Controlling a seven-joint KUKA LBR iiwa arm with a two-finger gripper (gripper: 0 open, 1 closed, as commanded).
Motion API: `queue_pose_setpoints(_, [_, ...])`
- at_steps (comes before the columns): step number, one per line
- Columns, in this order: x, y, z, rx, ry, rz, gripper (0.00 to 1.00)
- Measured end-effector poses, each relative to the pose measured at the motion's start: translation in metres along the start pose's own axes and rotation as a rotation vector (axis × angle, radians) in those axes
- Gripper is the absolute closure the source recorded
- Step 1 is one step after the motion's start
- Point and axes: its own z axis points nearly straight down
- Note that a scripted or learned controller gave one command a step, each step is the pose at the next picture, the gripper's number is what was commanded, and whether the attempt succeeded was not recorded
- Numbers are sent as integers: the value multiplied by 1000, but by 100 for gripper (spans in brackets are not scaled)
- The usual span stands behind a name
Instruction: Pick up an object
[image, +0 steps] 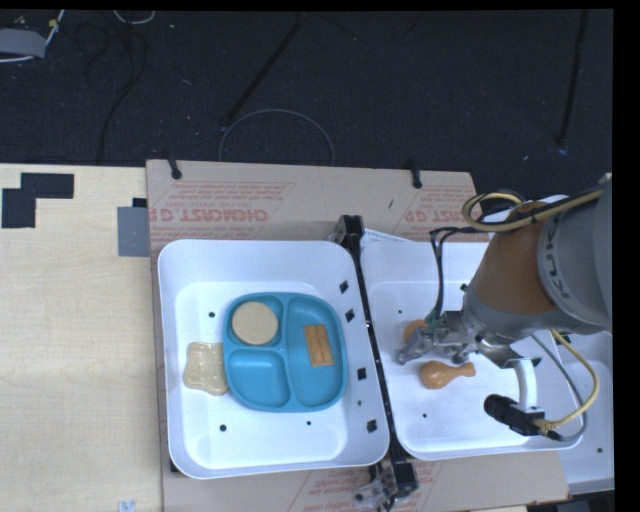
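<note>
My gripper (428, 346) hangs low over the left half of the right bin (470, 440), with the grey arm and its orange band (510, 275) reaching in from the right. A tan drumstick-shaped toy (446, 374) lies just below the gripper on the bin floor. A small orange piece (413, 328) shows at the gripper's upper left, partly hidden by it. Whether anything is gripped cannot be seen.
The left bin (190, 290) holds a blue divided tray (270, 385) with a round tan disc (254, 322) and an orange-brown slab (319, 346) in it. A pale yellow piece (205, 367) lies against the tray's left side. A black divider (362, 330) separates the bins.
</note>
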Motion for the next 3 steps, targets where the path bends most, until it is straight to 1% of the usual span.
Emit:
queue_pose_setpoints(1, [-1,0,-12,-1,0,5,100])
queue_pose_setpoints(2, [8,1,-68,-7,0,-3,100])
queue_pose_setpoints(3, [1,3,-112,-6,-1,-2,100])
